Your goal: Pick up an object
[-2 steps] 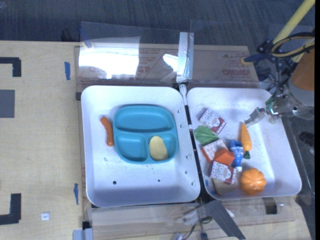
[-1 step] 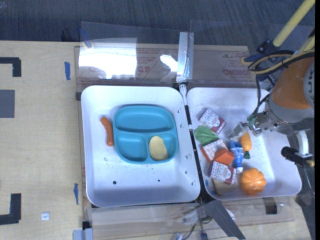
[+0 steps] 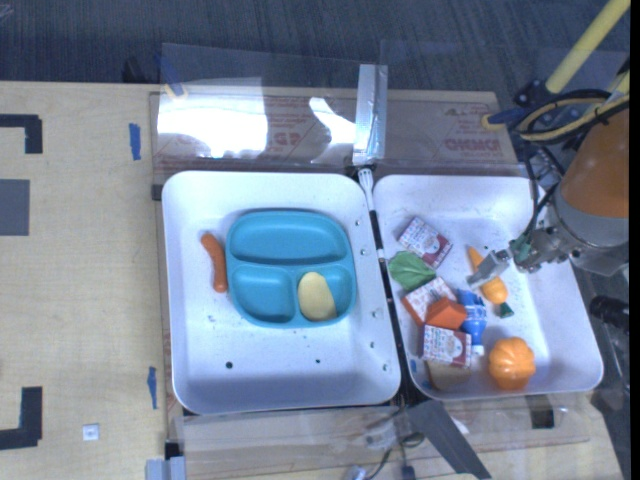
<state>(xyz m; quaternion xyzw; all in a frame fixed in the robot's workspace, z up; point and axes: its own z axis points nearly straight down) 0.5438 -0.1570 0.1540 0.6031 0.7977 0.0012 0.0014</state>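
Right bin [image 3: 590, 363], toy-food clutter: gripper [image 3: 492, 266] low toward right wall, over small orange piece [image 3: 494, 290], placed to grasp; finger state cannot be told.

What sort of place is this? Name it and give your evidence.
Probably a robot-grasping test bench in a lab: two white bins side by side on a taped wooden bench, toy food like a small pumpkin, and the arm's tool over the right bin.

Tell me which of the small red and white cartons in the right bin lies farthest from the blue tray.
The small red and white carton beside the round orange fruit; the others lie farther left.
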